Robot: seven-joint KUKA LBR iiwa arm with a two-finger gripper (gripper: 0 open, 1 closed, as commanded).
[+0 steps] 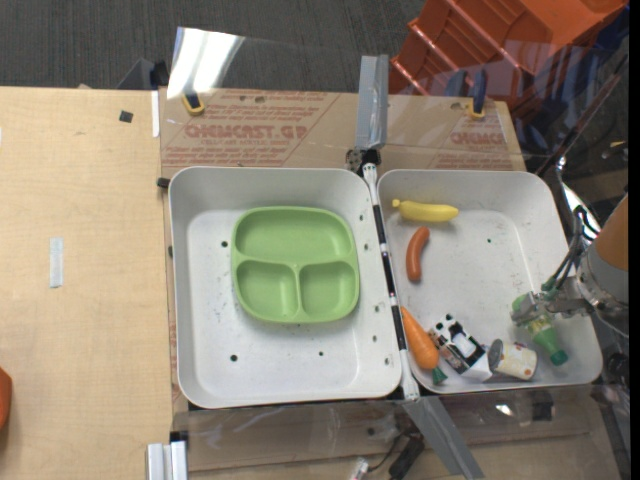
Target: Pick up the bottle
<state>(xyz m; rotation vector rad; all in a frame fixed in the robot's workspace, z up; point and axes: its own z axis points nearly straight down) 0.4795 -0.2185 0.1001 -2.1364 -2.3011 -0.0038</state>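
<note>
**Operator:** Pale wooden desk [80, 268] carries two white bins. Report the contents.

**Technician:** Left bin [200, 368]: one green divided plate [296, 264], centred. Right bin [490, 248]: banana [426, 209] near the far wall; sausage [417, 253] just below it; carrot [421, 339] against the left wall; black-and-white toy [460, 344] beside the carrot.

**Operator:** Bottle location?

**Technician:** Green bottle [546, 340] lies in the right bin's near right corner, next to a white cup [513, 361] on its side.

**Operator:** Gripper status?

**Technician:** Gripper [545, 305] is low over the bottle, at its upper end. Whether the fingers are open or closed, and whether they grip the bottle, cannot be determined.
</note>
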